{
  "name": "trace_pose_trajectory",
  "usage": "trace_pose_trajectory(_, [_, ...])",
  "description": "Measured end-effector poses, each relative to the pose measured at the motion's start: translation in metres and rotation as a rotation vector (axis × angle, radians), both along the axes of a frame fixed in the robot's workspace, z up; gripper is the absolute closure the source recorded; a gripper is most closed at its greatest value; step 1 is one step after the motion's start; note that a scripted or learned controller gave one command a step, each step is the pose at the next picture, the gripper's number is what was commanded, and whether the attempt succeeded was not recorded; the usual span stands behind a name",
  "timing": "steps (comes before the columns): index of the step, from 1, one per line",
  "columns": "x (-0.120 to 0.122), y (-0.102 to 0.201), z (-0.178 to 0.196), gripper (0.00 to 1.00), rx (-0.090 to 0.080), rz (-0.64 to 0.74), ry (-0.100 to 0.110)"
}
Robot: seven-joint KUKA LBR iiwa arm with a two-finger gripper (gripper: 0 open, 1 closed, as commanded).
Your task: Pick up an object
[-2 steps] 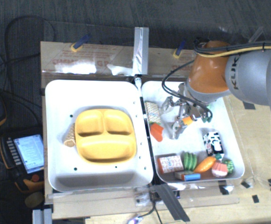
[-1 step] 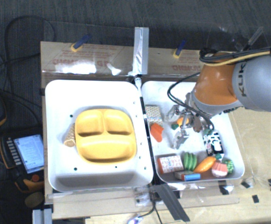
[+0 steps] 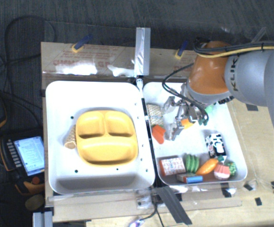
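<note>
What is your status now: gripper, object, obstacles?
Gripper down in right bin. Orange toy beside it, no grasp visible. Carrot and box at near edge, apart.

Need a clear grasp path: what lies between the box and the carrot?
A green toy lies between the box and the carrot, near the front of the right bin, seen in the camera view.

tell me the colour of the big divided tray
The divided tray is yellow, seen in the camera view.
</note>
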State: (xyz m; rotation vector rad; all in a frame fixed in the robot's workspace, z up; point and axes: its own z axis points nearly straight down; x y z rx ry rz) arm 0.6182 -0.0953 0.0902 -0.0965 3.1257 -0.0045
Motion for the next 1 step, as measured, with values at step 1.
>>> trace_pose_trajectory(1, [-0.0258, -0.0187, 0.0003, 0.00, -0.001, 0.017, 0.000])
